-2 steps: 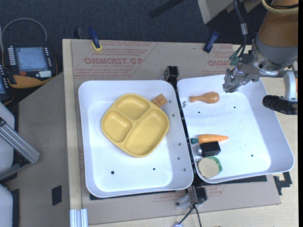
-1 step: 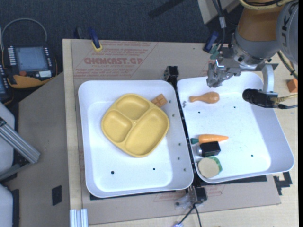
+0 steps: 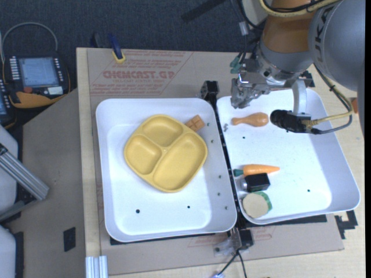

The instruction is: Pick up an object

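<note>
Gripper [image 3: 240, 101] is hanging over the upper-left corner of the right bin [image 3: 301, 167], just above and left of the tan drumstick toy [image 3: 250, 120]. Can't tell from this angle whether it's apart or closed; nothing is showing in its grasp.

Pick is looking not done yet. Everything is lying on the bin floors:
- drumstick toy: upper left of the right bin, nearest the gripper, so I'm reading it as the likely target
- carrot [image 3: 261, 169], black block [image 3: 257, 182] and round green-rimmed piece [image 3: 256, 204]: stacking down the right bin's lower-left side, close together
- yellow divided plate [image 3: 166, 152]: sitting mid left bin [image 3: 145, 210], small brown block [image 3: 195, 123] at its upper-right edge

What's remaining, as I'm judging it: line up over an object, descend, close, lift. That's basically the whole grasp.
</note>
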### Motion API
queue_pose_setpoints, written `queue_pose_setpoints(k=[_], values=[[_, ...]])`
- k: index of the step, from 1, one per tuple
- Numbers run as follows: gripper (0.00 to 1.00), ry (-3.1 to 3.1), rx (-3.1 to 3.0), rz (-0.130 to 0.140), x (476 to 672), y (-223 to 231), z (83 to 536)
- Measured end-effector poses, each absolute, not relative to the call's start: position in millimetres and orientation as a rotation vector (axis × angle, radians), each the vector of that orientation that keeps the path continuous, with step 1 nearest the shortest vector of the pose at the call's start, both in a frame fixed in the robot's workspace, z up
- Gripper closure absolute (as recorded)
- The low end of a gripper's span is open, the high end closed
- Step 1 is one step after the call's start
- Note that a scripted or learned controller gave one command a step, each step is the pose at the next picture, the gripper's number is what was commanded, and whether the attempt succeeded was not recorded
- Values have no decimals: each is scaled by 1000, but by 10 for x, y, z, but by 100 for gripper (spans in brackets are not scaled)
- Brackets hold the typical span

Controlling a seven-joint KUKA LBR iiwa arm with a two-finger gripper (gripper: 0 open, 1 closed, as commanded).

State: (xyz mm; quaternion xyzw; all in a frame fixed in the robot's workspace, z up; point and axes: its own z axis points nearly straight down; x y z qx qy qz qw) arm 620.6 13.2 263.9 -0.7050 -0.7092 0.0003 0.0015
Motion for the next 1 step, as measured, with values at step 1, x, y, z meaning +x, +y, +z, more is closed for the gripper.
queue_pose_setpoints(k=[1], values=[[100, -2228, -2214, -3, 6367, 715, 2466]])
